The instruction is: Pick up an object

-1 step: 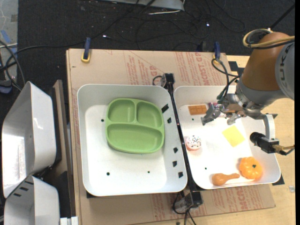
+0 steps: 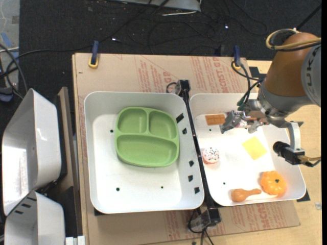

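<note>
In the right bin (image 2: 225, 195) lie an orange-brown block (image 2: 214, 119) at the back left, a yellow flat square (image 2: 254, 148) in the middle, a pink and white sprinkled cupcake (image 2: 210, 155) by the left wall, an orange pumpkin (image 2: 273, 183) at the front right and an orange gourd (image 2: 244, 193) next to it. My gripper (image 2: 231, 122) hangs over the back of this bin, just right of the orange-brown block, with nothing seen between its fingers.
The left bin (image 2: 102, 188) holds a green divided plate (image 2: 147, 137). A black divider runs between the two bins. Two clamps sit on the bench's back edge. White containers stand off the bench at far left.
</note>
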You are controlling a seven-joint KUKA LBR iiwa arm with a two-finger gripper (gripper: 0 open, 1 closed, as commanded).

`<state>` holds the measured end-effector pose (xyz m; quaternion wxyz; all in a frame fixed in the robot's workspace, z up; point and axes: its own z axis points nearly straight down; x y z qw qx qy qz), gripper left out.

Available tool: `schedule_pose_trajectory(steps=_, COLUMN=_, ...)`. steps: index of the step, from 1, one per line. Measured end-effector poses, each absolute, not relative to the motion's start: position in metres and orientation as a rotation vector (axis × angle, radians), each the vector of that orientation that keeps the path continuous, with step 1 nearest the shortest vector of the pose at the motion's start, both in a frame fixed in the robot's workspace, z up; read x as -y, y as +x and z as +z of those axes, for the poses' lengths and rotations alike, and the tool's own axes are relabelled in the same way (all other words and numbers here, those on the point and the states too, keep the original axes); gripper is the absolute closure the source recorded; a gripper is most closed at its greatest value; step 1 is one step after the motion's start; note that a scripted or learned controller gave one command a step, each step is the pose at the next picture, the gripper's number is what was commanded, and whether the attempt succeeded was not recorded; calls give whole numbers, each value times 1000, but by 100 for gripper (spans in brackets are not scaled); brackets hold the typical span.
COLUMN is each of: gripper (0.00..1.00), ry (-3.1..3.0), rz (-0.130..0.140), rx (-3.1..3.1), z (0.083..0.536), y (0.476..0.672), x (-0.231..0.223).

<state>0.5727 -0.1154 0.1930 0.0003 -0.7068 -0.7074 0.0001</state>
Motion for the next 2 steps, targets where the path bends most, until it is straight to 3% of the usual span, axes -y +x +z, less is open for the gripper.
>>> schedule_pose_trajectory(steps=2, gripper=0, ry=-2220, rz=4, rx=2217, z=90, y=566, x=115)
